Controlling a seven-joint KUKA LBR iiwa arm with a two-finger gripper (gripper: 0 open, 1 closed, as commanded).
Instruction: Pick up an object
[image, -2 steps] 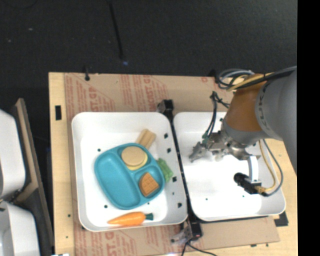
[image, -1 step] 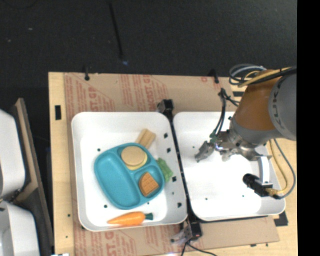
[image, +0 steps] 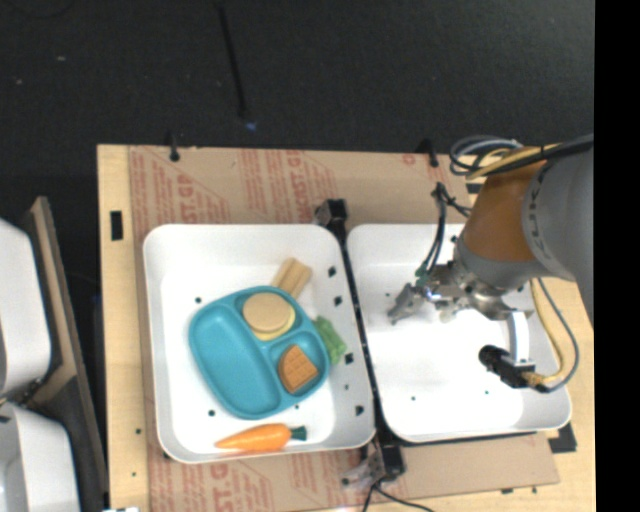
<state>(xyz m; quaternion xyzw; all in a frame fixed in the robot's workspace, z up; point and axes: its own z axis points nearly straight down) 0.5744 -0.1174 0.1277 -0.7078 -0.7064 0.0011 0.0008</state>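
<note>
The gripper (image: 415, 300) hangs low over the right bin (image: 450, 400), its metal fingers spread apart with nothing between them. Across the divider, in the left bin (image: 175, 270), lies a glossy blue compartment tray (image: 235, 365) holding a round tan disc (image: 269, 313) and a ridged brown piece (image: 298, 368). A pale wooden block (image: 293, 275) touches the tray's top rim, a green piece (image: 332, 340) its right side, and a smooth orange carrot (image: 258, 437) lies just below it.

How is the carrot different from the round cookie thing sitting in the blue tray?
The carrot is orange with a green tip, while the round cookie is pale tan. The carrot is long and tapered; the cookie is a flat disc. The carrot lies on the white floor of the left bin, below the blue tray, whereas the cookie rests inside the tray. Both are in the left bin, away from the gripper.
</note>
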